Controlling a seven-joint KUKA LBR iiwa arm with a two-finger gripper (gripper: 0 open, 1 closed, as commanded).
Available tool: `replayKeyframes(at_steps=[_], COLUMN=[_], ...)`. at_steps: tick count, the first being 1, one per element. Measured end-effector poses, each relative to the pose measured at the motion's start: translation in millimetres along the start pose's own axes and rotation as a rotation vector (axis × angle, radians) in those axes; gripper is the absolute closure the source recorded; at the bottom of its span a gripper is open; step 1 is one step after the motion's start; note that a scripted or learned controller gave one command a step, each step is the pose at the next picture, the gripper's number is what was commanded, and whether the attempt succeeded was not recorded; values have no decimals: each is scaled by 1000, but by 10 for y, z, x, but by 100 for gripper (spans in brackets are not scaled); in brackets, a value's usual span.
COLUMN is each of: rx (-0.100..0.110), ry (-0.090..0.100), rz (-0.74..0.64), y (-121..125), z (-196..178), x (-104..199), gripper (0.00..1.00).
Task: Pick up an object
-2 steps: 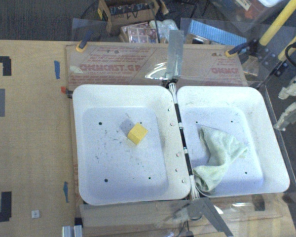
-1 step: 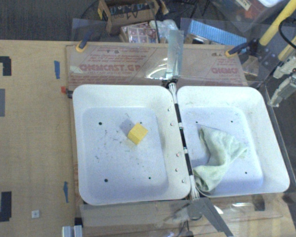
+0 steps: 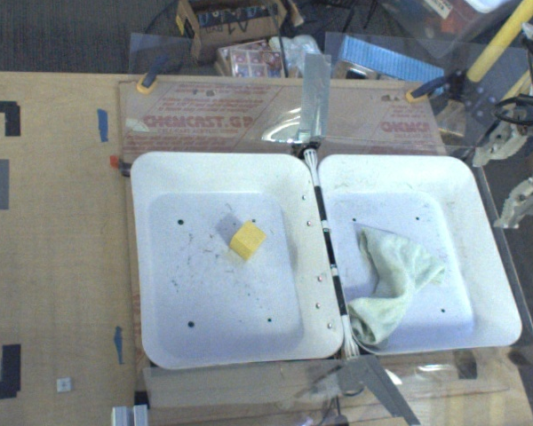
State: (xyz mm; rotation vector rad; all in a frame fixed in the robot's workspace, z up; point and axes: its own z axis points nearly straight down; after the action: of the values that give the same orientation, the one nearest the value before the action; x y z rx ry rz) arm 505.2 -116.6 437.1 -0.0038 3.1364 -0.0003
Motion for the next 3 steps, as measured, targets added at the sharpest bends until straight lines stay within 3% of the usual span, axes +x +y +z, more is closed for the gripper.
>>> replayKeyframes(at_steps=[1,2,3], rx=[0,-1,1], ry=[-1,-1,-5], rz=[-432,-682,-1298], y=[19,164,387], z=[293,355,3], x=[67,108,31], gripper=[0,0,0])
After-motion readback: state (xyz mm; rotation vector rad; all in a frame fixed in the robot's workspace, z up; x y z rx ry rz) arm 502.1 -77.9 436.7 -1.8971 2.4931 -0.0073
